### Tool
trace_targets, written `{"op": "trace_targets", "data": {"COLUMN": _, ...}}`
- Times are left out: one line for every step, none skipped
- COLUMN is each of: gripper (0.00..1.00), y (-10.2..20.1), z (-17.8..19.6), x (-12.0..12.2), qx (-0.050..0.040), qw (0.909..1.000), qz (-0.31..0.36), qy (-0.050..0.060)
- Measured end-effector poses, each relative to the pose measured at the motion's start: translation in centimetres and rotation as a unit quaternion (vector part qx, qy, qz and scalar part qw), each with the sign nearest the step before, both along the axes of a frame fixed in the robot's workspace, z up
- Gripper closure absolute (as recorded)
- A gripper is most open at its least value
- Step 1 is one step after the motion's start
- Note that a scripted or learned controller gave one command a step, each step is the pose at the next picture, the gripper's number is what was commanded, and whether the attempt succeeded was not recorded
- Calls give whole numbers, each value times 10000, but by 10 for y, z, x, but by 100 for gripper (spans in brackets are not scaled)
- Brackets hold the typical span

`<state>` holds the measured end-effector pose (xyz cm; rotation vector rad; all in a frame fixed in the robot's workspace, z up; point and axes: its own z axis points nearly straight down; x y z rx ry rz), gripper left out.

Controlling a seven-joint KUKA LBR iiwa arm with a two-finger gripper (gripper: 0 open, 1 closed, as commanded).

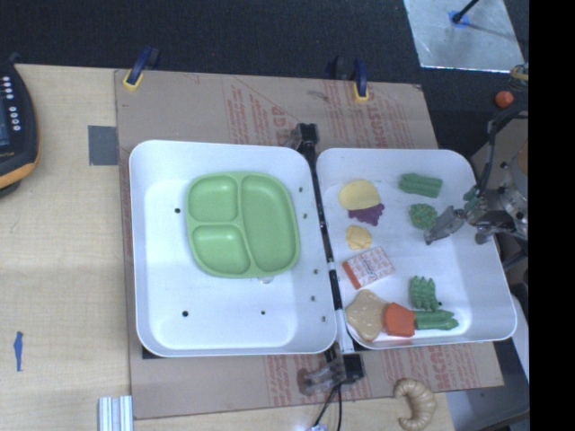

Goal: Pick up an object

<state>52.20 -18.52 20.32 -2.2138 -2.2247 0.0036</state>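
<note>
A green divided plate point(243, 224) lies in the left bin point(153, 321). Blue clamps point(360, 81) pin cardboard point(269, 106) to the desk point(54, 277). A croissant point(417, 400) lies near its front edge.

A green divided plate point(243, 224) sits in the left bin point(153, 321). The right bin point(490, 326) holds toy foods: a carrot point(402, 320), broccoli point(423, 215), a cracker packet point(368, 267). The end effector point(446, 224) hovers over its right side.
</note>
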Motion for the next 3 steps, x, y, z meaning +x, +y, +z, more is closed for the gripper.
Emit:
{"op": "trace_targets", "data": {"gripper": 0, "y": -15, "z": -111, "x": 76, "qx": -5, "qw": 10000, "qz": 24, "qy": 16}}
{"op": "trace_targets", "data": {"gripper": 0, "y": 13, "z": -111, "x": 136, "qx": 5, "qw": 10000, "qz": 14, "qy": -13}}
{"op": "trace_targets", "data": {"gripper": 0, "y": -28, "z": -111, "x": 134, "qx": -13, "qw": 10000, "qz": -24, "qy": -16}}
